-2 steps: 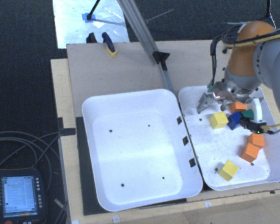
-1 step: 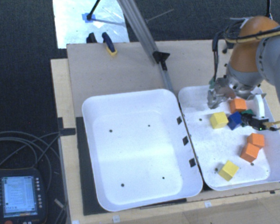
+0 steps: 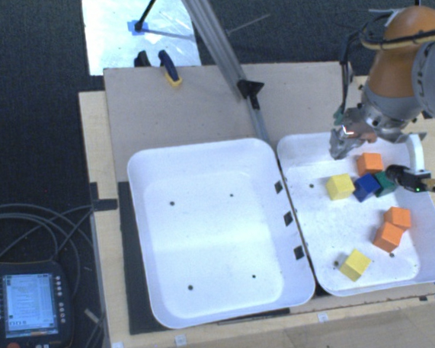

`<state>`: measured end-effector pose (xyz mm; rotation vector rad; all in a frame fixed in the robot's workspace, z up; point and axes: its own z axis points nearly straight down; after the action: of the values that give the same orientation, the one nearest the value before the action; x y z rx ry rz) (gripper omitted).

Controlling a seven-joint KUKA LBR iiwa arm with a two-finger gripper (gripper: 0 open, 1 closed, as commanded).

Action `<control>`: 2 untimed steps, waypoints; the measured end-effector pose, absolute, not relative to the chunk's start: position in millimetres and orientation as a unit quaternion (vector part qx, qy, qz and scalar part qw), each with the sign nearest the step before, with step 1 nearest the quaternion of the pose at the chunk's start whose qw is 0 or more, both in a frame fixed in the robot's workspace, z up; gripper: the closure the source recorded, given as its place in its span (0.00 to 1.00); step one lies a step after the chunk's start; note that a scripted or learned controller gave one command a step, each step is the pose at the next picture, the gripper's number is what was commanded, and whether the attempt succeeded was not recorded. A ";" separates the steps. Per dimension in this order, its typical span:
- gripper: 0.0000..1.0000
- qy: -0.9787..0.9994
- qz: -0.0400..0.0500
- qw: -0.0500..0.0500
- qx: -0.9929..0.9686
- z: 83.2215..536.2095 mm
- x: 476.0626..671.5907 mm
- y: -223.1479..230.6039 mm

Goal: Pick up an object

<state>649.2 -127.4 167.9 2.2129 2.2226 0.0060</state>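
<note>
The right bin point(image 3: 312, 198) holds several small blocks. An orange block point(image 3: 369, 163) lies at the back, with a yellow block point(image 3: 340, 187), a blue block point(image 3: 366, 186) and a green block point(image 3: 385, 183) just in front of it. Two orange blocks point(image 3: 392, 229) touch each other nearer the front, and another yellow block point(image 3: 355, 264) lies at the front. My gripper point(image 3: 342, 144) hangs over the back of this bin, just left of the rear orange block. Nothing shows between its fingers.
The left bin point(image 3: 208, 231) stands beside the right one, sharing a middle edge. A slanted metal pole point(image 3: 216, 39) crosses the back of the bench. A teach pendant point(image 3: 24, 306) with cables lies off the bench at the left.
</note>
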 end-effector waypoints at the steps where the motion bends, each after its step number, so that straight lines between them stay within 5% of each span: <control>1: 1.00 0.709 0.003 0.004 0.705 234.0 651.3 -126.4; 2: 1.00 0.709 0.000 0.001 0.706 204.1 652.0 -126.5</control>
<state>652.0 -126.5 204.1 2.2155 2.2250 -0.0005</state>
